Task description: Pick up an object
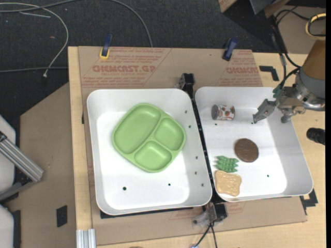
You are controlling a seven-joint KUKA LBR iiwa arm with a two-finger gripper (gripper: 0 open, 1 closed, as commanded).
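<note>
In the right bin [289,154] lie a small red-and-white can [223,112] on its side at the back, a brown round disc [246,150] in the middle, a green leafy piece [226,163] and a tan pineapple-shaped toy [228,183] at the front left. My gripper [273,111] hangs over the bin's back right part, to the right of the can, open, with nothing between its two spread fingers.
The left bin [103,185] holds a green divided plate [149,137]. Blue clamps [107,44] hold the cardboard base at the back. Cables trail over the dark floor behind the bench.
</note>
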